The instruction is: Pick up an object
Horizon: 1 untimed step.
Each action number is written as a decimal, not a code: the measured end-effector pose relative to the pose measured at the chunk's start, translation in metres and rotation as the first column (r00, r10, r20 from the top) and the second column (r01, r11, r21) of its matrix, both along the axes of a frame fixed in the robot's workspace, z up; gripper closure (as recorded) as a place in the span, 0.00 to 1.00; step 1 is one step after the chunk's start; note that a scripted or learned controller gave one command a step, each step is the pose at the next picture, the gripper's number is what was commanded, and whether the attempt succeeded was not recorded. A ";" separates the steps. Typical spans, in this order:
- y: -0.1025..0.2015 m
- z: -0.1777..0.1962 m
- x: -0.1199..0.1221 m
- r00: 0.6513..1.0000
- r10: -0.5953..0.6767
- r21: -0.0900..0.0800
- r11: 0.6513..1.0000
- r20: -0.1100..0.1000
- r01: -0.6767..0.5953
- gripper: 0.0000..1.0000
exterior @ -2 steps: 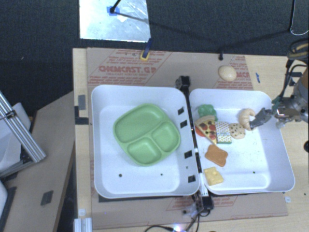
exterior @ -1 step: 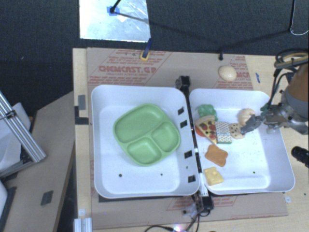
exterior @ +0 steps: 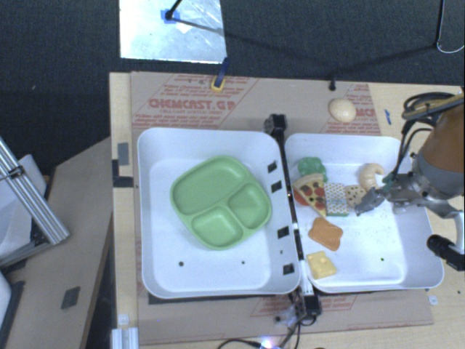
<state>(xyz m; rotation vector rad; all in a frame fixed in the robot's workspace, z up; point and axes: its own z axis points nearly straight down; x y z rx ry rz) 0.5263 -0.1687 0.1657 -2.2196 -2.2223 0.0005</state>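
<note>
Six toy foods lie in the right bin [exterior: 418, 271]: one pizza slice [exterior: 311, 194], one green leafy piece [exterior: 311, 166], one patterned cracker-like piece [exterior: 336, 198], one pale croissant-like piece [exterior: 370, 173], one orange piece [exterior: 325, 233] and one yellow cheese piece [exterior: 321, 265]. The gripper [exterior: 367, 201] sits just right of the cracker; whether it is spread or pinched cannot be told. One green divided plate [exterior: 221, 201] lies in the left bin [exterior: 156, 253]. One pale egg-like ball [exterior: 341, 109] rests on the bench [exterior: 189, 100]
</note>
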 end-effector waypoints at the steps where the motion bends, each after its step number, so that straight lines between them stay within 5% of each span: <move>1: -0.001 -0.049 -0.010 1.000 0.000 0.000 1.000 -0.001 0.000 0.00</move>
